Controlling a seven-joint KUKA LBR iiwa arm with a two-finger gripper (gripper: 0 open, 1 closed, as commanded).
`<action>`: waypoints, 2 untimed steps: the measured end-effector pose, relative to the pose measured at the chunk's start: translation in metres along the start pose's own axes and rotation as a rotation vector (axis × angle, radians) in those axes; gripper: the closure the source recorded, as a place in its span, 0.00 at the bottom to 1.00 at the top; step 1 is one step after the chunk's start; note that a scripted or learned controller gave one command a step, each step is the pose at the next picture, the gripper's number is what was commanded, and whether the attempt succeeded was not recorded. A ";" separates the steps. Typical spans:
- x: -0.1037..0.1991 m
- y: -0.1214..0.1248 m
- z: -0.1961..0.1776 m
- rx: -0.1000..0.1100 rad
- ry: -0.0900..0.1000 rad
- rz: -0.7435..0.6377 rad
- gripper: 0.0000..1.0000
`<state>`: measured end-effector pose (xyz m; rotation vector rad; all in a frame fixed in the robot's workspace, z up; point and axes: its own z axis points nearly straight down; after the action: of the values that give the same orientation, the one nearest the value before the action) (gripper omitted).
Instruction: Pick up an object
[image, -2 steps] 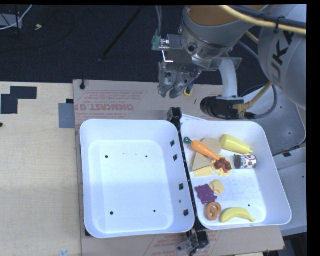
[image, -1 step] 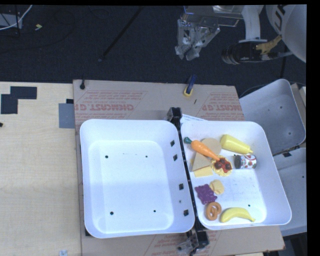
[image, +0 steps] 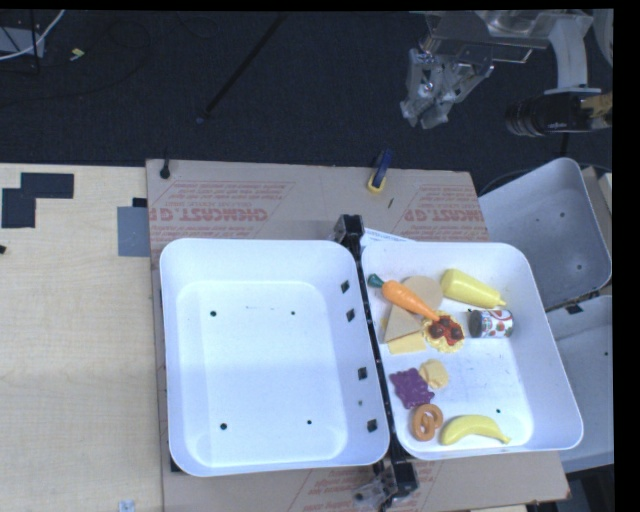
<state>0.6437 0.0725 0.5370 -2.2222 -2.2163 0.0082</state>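
While the gripper (image: 436, 98) is hanging high at the upper right of the camera view, well apart from both bins and over the dark floor beyond the bench, its state cannot be told from this slant, and nothing is showing in its grasp. Two shallow white bins are sitting side by side on a cardboard sheet (image: 262, 205) printed with red lettering. No objects are showing in the left bin (image: 184, 300). All the toy food is lying in the right bin (image: 540, 330). An orange carrot (image: 412, 298) with a green tip is resting tilted across a pale cheese wedge (image: 404, 328). Just beside the carrot's lower end, a small red and yellow item (image: 446, 331) is lying; its kind is too small to tell. A small can (image: 491, 323) is lying on its side near it. A yellow pointed piece (image: 470, 288) is sitting toward the bin's far side. A purple grape cluster (image: 410, 386) is touching a tan biscuit (image: 434, 374). A brown pretzel (image: 427, 421) is lying near a yellow banana (image: 473, 430) at the bin's near edge. A blue and yellow clamp (image: 379, 171) is gripping the cardboard's far edge.
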 end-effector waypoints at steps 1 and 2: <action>-0.074 0.000 0.009 0.000 0.000 0.002 1.00; -0.136 0.001 0.009 -0.003 0.000 0.000 1.00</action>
<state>0.6439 -0.0637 0.5277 -2.2232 -2.2176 0.0050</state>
